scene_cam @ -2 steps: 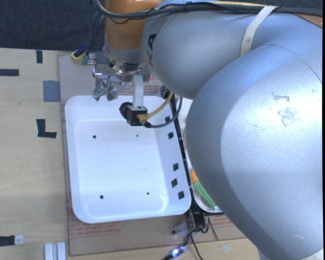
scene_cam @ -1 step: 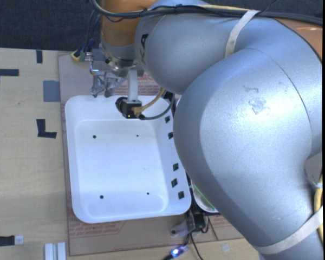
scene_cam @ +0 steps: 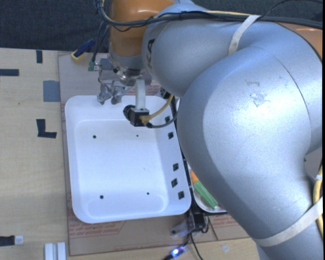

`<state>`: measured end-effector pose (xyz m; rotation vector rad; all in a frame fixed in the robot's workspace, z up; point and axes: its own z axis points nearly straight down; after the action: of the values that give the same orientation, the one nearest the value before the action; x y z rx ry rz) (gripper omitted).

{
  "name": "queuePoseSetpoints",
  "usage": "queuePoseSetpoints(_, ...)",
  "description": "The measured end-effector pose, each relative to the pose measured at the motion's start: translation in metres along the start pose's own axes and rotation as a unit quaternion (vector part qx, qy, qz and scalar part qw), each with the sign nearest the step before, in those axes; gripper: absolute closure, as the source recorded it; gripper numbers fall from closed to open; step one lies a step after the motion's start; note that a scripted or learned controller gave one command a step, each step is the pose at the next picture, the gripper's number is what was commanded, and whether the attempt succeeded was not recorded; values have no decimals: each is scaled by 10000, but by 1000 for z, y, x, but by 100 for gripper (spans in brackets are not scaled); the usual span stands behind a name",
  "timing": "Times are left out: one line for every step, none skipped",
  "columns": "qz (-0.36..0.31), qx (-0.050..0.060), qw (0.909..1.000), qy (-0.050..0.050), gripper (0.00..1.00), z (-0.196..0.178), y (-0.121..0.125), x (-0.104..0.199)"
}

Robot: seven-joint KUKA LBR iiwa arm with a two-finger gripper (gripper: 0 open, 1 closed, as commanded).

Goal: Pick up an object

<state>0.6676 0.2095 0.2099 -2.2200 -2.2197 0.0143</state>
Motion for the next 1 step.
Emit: queuePoseSetpoints(-23, -99, 9999, 41, 100, -155, 1, 13)
